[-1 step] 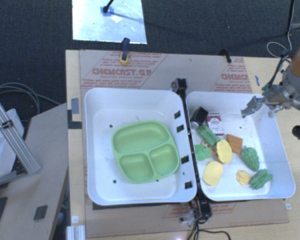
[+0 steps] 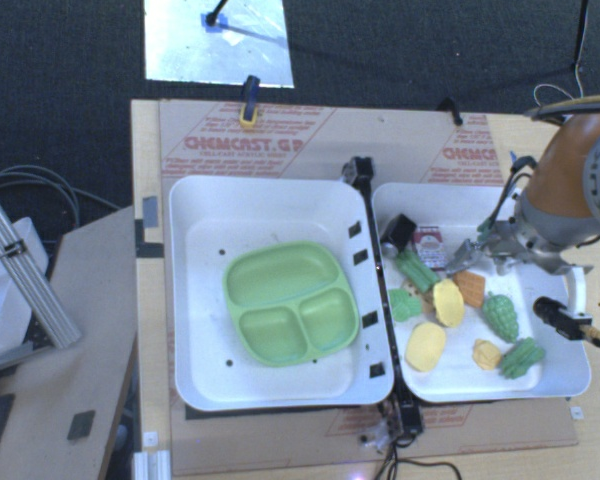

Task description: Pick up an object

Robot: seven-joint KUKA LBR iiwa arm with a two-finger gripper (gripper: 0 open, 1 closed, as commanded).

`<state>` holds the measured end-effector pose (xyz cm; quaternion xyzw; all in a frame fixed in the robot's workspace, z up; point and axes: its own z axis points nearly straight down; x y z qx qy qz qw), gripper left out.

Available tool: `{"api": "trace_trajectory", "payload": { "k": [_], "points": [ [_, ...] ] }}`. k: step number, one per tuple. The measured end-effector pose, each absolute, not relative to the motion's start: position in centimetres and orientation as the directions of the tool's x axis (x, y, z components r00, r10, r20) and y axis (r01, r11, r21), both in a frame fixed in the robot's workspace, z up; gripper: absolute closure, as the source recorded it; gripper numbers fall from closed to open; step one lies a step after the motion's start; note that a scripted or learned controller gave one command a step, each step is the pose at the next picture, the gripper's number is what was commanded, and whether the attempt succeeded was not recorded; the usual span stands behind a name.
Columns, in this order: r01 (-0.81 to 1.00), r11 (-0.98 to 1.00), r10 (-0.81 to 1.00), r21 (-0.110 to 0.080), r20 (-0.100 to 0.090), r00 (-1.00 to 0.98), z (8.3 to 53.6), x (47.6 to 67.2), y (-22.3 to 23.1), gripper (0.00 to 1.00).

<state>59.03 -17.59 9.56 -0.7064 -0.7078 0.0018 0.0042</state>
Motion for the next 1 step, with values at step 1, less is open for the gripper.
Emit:
{"api": "trace_trajectory", "payload": {
  "k": [1],
  "points": [
    [1.0,0.001,1.0,-0.003,0.001,-0.001,8.3,55.28,-16.31,0.0]
  ]
}}
